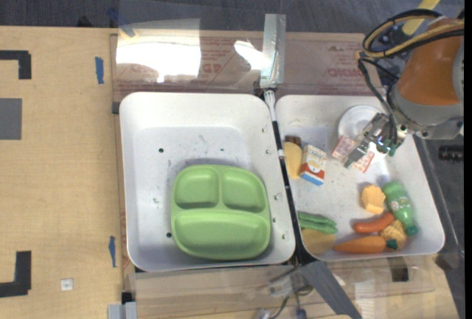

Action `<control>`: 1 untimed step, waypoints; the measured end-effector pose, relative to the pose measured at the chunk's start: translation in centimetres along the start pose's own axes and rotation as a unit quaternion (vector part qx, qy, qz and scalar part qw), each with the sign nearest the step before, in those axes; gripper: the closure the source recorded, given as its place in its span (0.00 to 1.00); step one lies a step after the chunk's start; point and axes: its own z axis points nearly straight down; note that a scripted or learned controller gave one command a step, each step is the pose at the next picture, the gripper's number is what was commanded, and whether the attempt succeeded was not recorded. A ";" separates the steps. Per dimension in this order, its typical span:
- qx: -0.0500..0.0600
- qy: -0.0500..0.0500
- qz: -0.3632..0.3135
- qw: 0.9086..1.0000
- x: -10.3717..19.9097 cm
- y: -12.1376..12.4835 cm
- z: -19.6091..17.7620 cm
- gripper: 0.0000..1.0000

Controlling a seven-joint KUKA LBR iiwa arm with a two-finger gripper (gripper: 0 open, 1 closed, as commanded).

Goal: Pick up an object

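You are looking down on a tan wooden bench [59, 185] carrying two shallow white plastic bins. At right of frame the gripper [366, 149] hangs over the right bin [431, 196]; whether it is clenched or released I cannot tell. Just beside it sit a round white dish [355, 120] and a small white carton with red and blue print [314, 164]. Lower right lie a green bottle [400, 205], orange toy carrots [363, 243] and green bean pods [317, 222]. The left bin [140, 126] holds a smooth, green, three-compartment tray [220, 212].

A small white carton [315, 163] with red and blue print is seen lying tilted near the right bin's [430, 185] left wall.
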 end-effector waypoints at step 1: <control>-0.001 -0.003 -0.001 1.000 -0.1 0.1 -1.1 1.00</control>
